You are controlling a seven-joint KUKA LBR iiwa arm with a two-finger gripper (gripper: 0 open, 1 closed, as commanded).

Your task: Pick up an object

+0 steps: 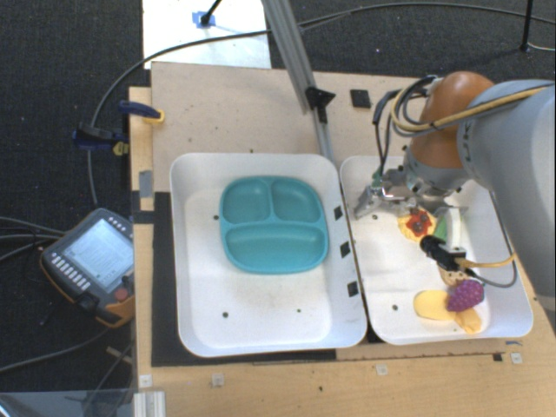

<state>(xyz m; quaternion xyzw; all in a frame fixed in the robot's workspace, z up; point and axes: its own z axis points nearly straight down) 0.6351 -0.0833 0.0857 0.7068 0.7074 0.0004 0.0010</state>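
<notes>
My gripper (372,202) hangs low over the upper left part of the right bin (391,320), close to the wall between the two bins. Just to its right lies a yellow and red toy (416,224) with a green piece (441,228) beside it. Nearer the front right corner sit a purple bunch of grapes (466,295) and a pale yellow item (431,305), touching each other. A small brown item (451,275) lies just above them. I see nothing held in the gripper.
A teal divided plate (274,224) rests in the left bin (200,302). A slanted grey pole (291,46) crosses the board behind the bins. Cables loop around the arm's wrist (447,124). A teach pendant (91,263) lies off the bench at the left.
</notes>
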